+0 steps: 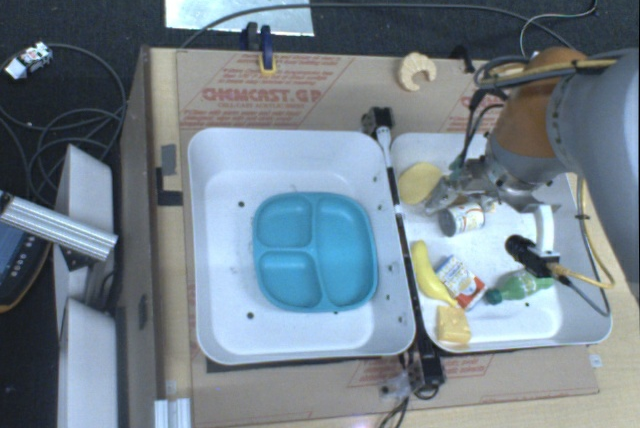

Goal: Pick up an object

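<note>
From above, the surface (300,81) carried two shallow white bins side by side; the left bin (215,166) held a blue sectioned plate (313,251), lying flat near its middle. The right bin (580,311) held the loose things: a pale yellow round piece (419,182) at its upper left corner, a small can (466,217) lying on its side just below and to the right of that, a banana (429,272) running down along the left wall, a red and white packet (460,280) touching the banana's right side, a yellow wedge (452,324) near the front wall, and a green bottle (516,287) lying on its side to the right of the packet. The arm (570,121) came in from the right, grey with its orange band (525,111) showing; its gripper (455,188) was low in the right bin, between the pale yellow piece and the can, just above the can; whether the tips were spread or closed I could not tell, and nothing showed plainly caught between them. A croissant-shaped toy (417,70) lay on the cardboard behind the bins.
</note>
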`<act>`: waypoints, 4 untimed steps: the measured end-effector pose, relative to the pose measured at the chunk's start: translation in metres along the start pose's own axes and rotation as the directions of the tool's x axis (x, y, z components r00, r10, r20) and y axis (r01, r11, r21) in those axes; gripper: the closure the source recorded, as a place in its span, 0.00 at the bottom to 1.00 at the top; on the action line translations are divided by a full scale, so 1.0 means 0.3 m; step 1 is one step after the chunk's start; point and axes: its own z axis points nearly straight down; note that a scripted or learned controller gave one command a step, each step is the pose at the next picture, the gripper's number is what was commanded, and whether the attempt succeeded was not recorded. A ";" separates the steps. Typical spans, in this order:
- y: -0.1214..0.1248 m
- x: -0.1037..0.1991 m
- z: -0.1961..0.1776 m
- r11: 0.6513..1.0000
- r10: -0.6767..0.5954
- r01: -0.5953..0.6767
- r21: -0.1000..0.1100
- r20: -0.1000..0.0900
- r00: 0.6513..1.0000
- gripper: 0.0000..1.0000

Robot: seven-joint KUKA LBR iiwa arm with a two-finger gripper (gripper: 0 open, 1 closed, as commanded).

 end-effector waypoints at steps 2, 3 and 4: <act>0.002 -0.002 -0.035 1.000 -0.004 0.004 -0.002 0.001 1.000 0.00; 0.193 -0.016 0.001 1.000 0.000 0.000 0.005 0.001 1.000 0.00; 0.007 0.058 0.001 1.000 0.003 -0.003 0.002 0.000 1.000 0.00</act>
